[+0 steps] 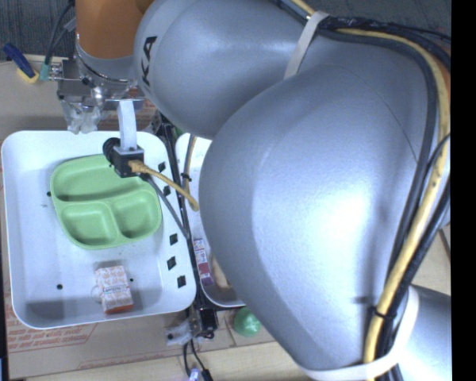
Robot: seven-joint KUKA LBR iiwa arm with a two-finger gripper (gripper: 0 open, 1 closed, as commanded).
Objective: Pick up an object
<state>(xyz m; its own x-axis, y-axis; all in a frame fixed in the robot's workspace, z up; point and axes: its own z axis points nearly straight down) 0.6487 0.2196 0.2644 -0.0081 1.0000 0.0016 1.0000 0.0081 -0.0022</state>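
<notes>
The arm's grey body covers most of the right side of the camera view, with the orange band at the top left. The gripper (81, 116) sits at the upper-left corner of the left bin (16, 213), right at or just over its far rim. It looks like clear or pale hardware under a metal wrist block. Can't tell if the fingers are spread or pressed together, too blurred and small. Nothing is visibly between them.

In the left bin, a green divided tray (103, 201) with three compartments lies flat in the upper half, its long axis running roughly left to right with a slight tilt. A small wrapped snack packet (113, 286), white with orange-red print, lies near the bin's near edge, well apart from the gripper.

The right bin (192, 145) is mostly hidden behind the arm. A small green object (247, 322) peeks out near the bottom beside the arm, identity unclear.

Key relation: the tray lies just below and slightly right of the gripper in view, much nearer than the packet. My guess is the tray is the likelier target; its near rim is the closest graspable edge. Nothing picked yet.
</notes>
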